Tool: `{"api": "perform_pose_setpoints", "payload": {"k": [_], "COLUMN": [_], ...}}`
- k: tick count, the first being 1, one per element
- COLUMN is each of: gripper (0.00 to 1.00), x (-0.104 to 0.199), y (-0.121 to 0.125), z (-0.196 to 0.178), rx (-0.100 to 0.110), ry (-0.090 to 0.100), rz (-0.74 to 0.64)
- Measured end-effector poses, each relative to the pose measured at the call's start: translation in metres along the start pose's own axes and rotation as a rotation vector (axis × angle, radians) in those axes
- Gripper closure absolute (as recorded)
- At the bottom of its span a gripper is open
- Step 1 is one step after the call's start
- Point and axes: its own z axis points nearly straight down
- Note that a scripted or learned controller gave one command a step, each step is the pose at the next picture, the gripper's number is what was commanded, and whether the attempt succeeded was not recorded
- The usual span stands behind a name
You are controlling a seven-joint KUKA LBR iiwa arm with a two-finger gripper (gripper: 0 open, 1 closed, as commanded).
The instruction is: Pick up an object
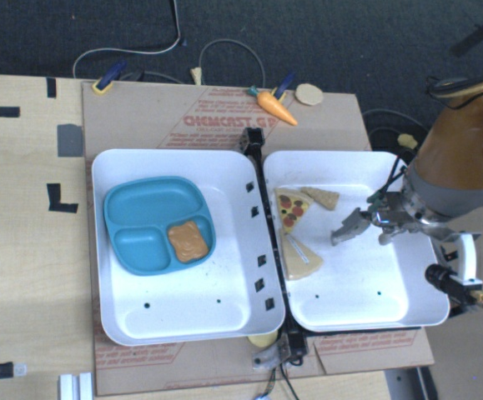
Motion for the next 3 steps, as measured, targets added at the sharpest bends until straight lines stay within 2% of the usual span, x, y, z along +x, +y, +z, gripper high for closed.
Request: {"api": "perform_pose_setpoints", "payload": {"k": [1, 2, 3], "gripper": [0.0, 0.0, 1.0], "x": [0.016, 0.029, 0.027], "y": [0.088, 0.153, 0.152], "z": [0.133, 0.134, 0.122], "rx": [-0.004, -0.001, -0.007], "ry": [-0.001, -0.001, -0.005], "rz": [-0.002, -0.002, 0.0]}}
